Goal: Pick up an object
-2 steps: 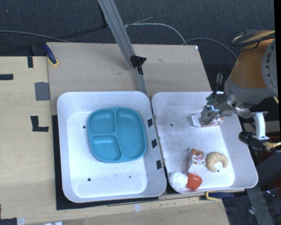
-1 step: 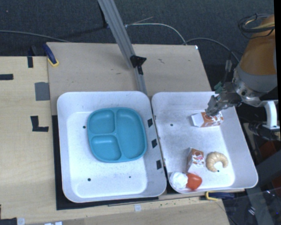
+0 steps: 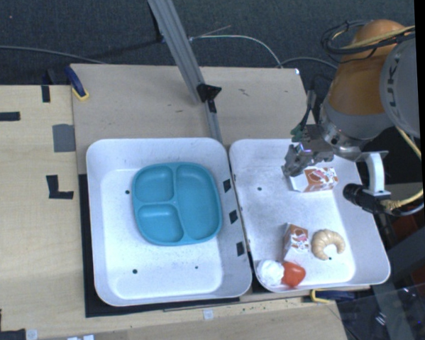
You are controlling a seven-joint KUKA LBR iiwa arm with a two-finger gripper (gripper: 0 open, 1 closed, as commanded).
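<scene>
My gripper (image 3: 295, 170) hangs over the upper part of the right bin (image 3: 265, 220), its dark fingers pointing down beside a red-and-white packet (image 3: 318, 178) that lies just to its right. Whether the packet is between the fingers is hidden by the wrist. Lower in the same bin lie a small brown-and-white carton (image 3: 296, 238), a tan croissant (image 3: 328, 243), a red tomato-like piece (image 3: 293, 274) and a white round object (image 3: 271, 272).
The left bin (image 3: 111, 277) holds a blue divided plate (image 3: 177, 203). A grey metal pole (image 3: 181, 46) slants across the bench behind the bins. Cables run along the bench's back right.
</scene>
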